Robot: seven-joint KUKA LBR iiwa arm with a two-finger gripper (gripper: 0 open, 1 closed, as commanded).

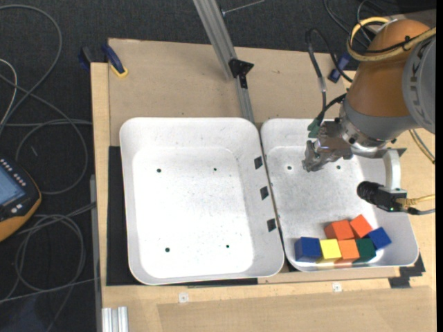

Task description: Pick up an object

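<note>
Blocks (342, 241), blue, yellow, orange and green, huddle in the right bin's (408, 258) near right corner. Speckled floor lies open from them to the far wall. The gripper (315, 159) hangs there with nothing in it; its opening cannot be told. The left bin (128, 140) adjoins.

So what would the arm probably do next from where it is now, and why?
Probably swing toward the near corner of the right bin and come down there. The gripper hangs over bare floor in the far part of that bin, while the colored blocks sit bunched together in the near corner. Nothing shows between its fingers, so it needs to get above the pile first.
</note>
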